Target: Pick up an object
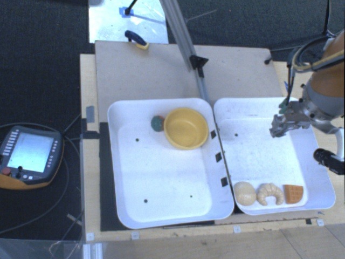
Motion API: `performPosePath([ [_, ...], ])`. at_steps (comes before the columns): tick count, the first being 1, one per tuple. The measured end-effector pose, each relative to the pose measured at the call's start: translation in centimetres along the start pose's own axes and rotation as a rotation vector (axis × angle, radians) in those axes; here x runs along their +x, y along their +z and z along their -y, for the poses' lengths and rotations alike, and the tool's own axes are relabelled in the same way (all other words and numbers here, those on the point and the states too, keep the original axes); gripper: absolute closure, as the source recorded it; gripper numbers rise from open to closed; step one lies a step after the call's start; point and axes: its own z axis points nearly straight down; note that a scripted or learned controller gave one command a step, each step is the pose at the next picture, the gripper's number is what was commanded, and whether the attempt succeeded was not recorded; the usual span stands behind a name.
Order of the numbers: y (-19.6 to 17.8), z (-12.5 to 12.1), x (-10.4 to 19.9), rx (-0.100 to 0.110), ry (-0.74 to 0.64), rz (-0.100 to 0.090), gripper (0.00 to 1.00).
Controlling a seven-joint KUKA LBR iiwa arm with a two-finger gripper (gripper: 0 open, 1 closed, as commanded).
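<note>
end effector (281,124) blurred, arm (328,85) cropped, perhaps empty

Yellow bowl (186,128): upright, round, in left bin's far part, well left of gripper (278,127). Small dark green ball (157,123): touching bowl's left rim, farther left. Pale round bun (245,192), curved croissant (270,193), orange-brown square piece (293,193): row along right bin's near edge, below gripper, well apart from it.
</note>
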Motion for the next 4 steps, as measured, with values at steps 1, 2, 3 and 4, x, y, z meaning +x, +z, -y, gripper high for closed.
performPosePath([
  [1, -0.8, 0.6, 5.0, 0.000, 0.000, 0.000, 1.00],
  [2, -0.5, 0.9, 9.5, 0.001, 0.000, 0.000, 1.00],
  [3, -1.1, 1.9, 14.6, 0.000, -0.001, 0.000, 1.00],
  [4, -0.8, 3.0, 20.5, 0.001, -0.001, -0.001, 1.00],
])
